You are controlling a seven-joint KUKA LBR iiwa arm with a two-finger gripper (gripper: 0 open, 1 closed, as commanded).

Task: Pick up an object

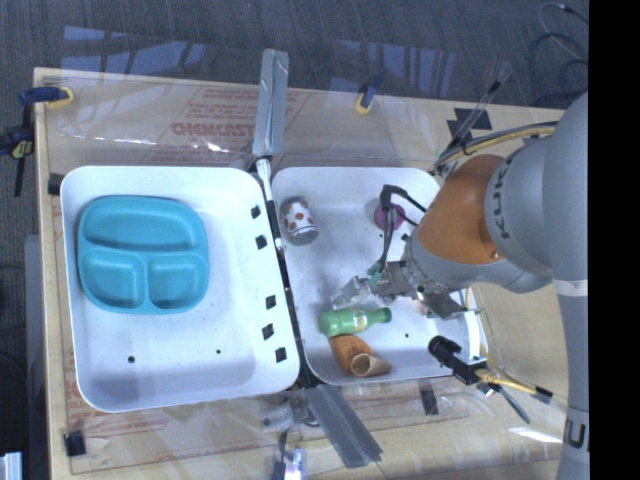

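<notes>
overhead slanted view of a tabletop bearing two shallow white bins side by side. the left bin holds a blue divided tray with three compartments, lying toward its upper left. the right bin holds several small objects: a small can with a red-and-white pattern near its upper left, a green bottle lying on its side near the middle, a tan cone-shaped cup just below the bottle, and a pink-purple object near the upper right, partly hidden by a black cable. the grey arm with its orange band reaches in from the right over the right bin. the end effector sits low over the bin just above the green bottle, beside a crumpled clear or silvery item; how far it is open, and whether it has hold of anything, cannot be told from this view.
</notes>
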